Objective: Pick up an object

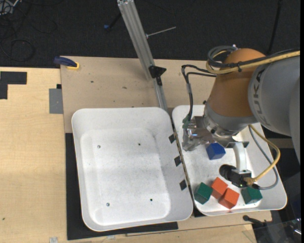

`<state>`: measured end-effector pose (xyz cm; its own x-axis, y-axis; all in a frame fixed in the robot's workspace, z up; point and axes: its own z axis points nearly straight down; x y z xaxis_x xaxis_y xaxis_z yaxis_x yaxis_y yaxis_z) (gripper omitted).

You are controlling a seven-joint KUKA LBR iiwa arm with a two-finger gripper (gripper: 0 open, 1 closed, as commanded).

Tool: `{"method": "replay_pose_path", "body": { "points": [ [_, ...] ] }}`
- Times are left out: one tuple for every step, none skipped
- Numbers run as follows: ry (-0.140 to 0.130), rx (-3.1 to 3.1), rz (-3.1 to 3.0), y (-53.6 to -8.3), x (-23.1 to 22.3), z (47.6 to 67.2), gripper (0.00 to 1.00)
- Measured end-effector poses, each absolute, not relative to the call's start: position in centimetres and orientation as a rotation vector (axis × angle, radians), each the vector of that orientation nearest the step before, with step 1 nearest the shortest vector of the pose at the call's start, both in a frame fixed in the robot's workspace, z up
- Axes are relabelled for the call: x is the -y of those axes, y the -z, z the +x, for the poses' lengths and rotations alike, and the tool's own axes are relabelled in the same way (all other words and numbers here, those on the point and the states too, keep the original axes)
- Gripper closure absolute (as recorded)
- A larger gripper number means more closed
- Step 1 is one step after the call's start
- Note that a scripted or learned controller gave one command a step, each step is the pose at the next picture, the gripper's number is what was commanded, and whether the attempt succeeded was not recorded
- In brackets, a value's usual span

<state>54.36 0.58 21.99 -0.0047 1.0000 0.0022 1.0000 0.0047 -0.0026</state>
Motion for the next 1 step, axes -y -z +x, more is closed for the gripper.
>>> {"method": "replay_pose_path", "body": {
  "points": [
    [-0.001,2.225,-2.216,-22.35,-6.02,56.57,1.00]
  ]
}}
